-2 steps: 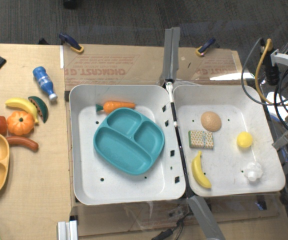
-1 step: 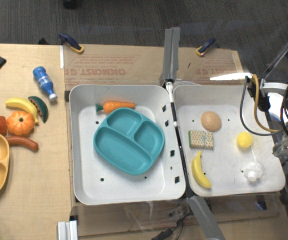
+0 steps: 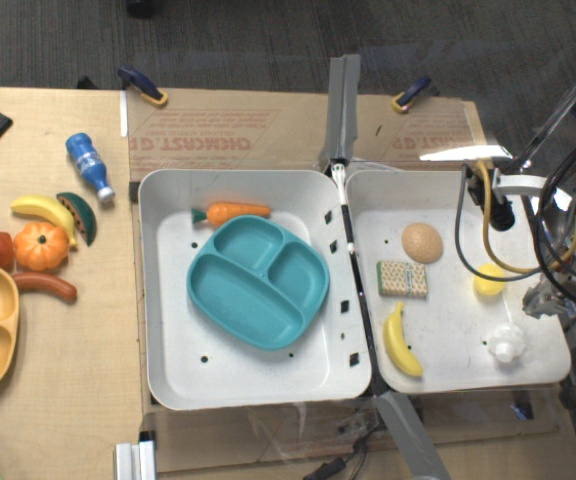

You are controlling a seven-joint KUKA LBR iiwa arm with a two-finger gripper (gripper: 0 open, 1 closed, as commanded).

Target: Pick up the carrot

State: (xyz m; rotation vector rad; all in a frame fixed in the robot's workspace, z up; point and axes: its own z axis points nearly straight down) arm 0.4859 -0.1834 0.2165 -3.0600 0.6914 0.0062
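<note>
The carrot [image 3: 236,211] lies in my left bin [image 3: 158,298], up against its far wall near the far-left corner, just touching the far rim of the teal divided plate [image 3: 258,281] that fills the bin's middle. My hand [image 3: 548,298] sits at the right edge of the right bin [image 3: 448,373], tangled behind cables; I cannot tell how it stands or whether it has hold of anything. In that bin lie an egg [image 3: 421,241], a sponge-like block [image 3: 402,279], a banana [image 3: 400,342] and a lemon [image 3: 488,282].
</note>
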